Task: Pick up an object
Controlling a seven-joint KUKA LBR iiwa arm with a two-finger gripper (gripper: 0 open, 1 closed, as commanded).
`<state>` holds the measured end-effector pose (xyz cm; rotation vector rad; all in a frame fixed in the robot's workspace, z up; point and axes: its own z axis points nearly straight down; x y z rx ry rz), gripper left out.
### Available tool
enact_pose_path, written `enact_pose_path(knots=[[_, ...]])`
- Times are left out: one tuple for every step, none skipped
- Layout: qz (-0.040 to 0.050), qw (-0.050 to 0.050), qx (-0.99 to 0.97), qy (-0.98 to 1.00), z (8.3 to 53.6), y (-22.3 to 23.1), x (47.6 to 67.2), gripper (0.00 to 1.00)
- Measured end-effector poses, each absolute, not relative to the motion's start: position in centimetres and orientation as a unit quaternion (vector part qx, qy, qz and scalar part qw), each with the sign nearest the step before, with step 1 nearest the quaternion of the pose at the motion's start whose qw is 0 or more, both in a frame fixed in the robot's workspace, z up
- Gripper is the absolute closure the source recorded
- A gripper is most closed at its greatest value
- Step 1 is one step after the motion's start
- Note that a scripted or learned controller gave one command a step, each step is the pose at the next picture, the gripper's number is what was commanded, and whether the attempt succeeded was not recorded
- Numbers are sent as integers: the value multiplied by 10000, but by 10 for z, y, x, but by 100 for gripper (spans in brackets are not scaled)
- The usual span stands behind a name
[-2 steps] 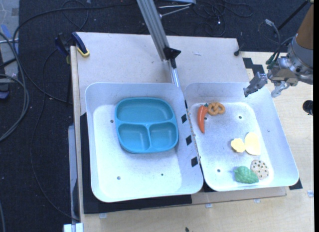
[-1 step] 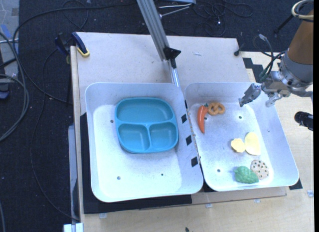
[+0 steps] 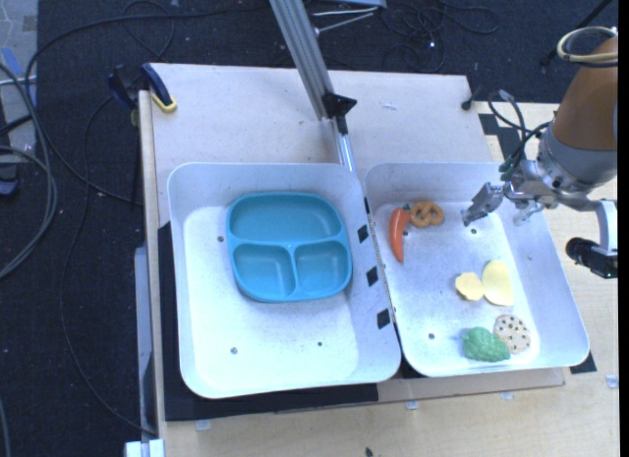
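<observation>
Two white bins sit side by side on the bench. The left bin (image 3: 197,347) has a blue tray (image 3: 290,246) in it, three compartments, sitting in the upper middle of that bin.

The right bin (image 3: 432,298) is where the small stuff is. Near its upper left corner there's an orange carrot (image 3: 398,233) lying roughly up and down in the frame, and a pretzel (image 3: 427,213) just beside it to the right, close enough that I can't say if they touch. Lower, toward the right side, two yellow chips (image 3: 486,283) lie overlapping. Below those, near the bottom edge of the bin, a green broccoli piece (image 3: 485,345) sits right up against a cookie (image 3: 511,331) with dark spots, the cookie on the right.

The arm (image 3: 588,111) comes in from the right of the frame, orange band showing at the upper right. The gripper (image 3: 481,206) hangs over the upper right part of the right bin, to the right of the pretzel and well apart from the chips. It's small and grey against the white bin, and honestly I can't tell how the fingers are set. Nothing is visibly between them.

A metal pole (image 3: 300,32) slants down from the top of the frame to the gap between the bins.
</observation>
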<state>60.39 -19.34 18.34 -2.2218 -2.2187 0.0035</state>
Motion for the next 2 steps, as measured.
enact_pose_path(knots=[[10, 13, -7063, -7080, 122, -187, 607, 0], [-4, -15, -7063, -7079, 136, -188, 609, 100]])
